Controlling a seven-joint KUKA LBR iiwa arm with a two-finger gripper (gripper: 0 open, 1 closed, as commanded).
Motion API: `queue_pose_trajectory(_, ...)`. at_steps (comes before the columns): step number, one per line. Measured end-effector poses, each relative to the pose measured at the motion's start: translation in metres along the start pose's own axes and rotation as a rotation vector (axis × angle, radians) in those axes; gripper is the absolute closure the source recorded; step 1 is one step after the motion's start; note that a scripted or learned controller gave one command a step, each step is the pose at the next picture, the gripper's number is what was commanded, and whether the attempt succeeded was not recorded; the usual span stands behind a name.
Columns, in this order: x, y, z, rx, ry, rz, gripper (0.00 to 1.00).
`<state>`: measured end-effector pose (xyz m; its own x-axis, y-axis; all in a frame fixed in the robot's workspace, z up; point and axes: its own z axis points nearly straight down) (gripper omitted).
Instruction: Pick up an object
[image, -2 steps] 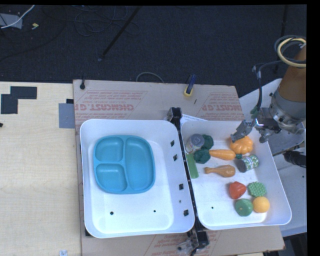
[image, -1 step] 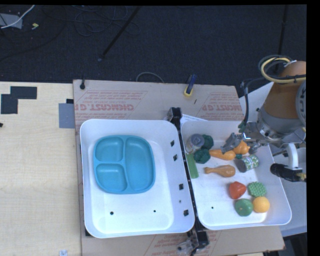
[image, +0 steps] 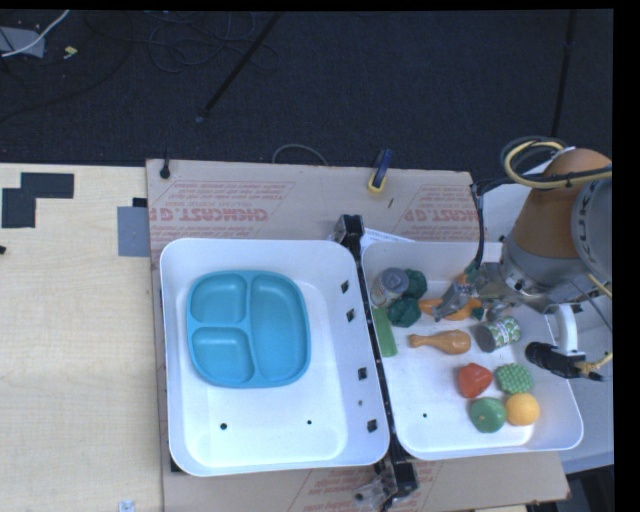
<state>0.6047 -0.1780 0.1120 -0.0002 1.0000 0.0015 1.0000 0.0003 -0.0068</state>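
Pale bench, cardboard under two white bins. Gripper low in right bin, over upper middle; open or shut: cannot tell. Just below: tan drumstick. Left: dark green lump. Lower right: red piece, green piece, orange ball. Left bin: blue divided plate.

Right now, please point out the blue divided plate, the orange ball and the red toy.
blue divided plate (image: 248, 330), camera view, centre ridge.
orange ball (image: 522, 408), camera view, top surface.
red toy (image: 474, 379), camera view, middle.
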Motion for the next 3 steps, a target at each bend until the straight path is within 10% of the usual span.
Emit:
queue_pose_trajectory(1,0.002,0.000,0.026,-0.002,0.000,0.000,0.00)
queue_pose_trajectory(2,0.002,0.000,0.015,-0.002,0.000,0.002,1.00)
queue_pose_trajectory(3,0.007,0.002,-0.047,-0.010,-0.002,0.000,1.00)
